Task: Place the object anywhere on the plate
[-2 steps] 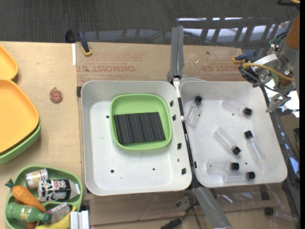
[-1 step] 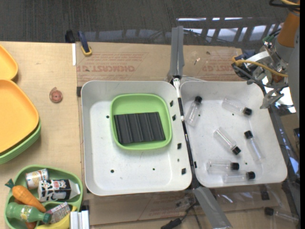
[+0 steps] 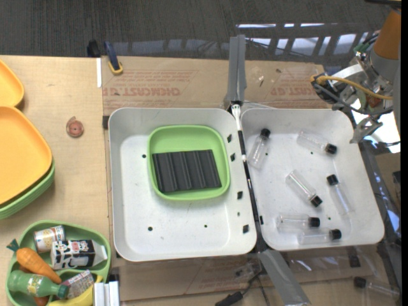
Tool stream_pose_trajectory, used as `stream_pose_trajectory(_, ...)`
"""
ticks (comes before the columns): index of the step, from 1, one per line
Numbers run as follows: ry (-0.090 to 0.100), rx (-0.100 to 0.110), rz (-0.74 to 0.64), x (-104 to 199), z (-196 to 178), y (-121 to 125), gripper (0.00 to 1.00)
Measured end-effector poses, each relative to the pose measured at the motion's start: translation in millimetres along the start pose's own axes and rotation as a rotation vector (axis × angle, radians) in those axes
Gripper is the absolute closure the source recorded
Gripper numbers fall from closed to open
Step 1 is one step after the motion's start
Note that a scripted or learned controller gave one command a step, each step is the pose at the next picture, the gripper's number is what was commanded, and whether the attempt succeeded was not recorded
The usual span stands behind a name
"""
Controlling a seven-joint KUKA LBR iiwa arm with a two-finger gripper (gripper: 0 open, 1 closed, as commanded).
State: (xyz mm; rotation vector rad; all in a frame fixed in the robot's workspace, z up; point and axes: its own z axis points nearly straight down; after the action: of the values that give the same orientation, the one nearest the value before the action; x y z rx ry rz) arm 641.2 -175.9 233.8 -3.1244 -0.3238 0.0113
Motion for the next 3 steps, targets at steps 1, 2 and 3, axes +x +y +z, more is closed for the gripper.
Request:
stream_pose_trajectory(1, 0.0, 0.0, -0.007, 8.1, 21.9, 16.0, 0.0)
stream_pose_trajectory(2, 0.0, 0.001, 0.001, 3.1, 11.0, 4.5, 0.0)
stream_pose_trajectory(3, 0.001, 0.0, -0.014, 4.3, 11.4, 12.5, 0.0)
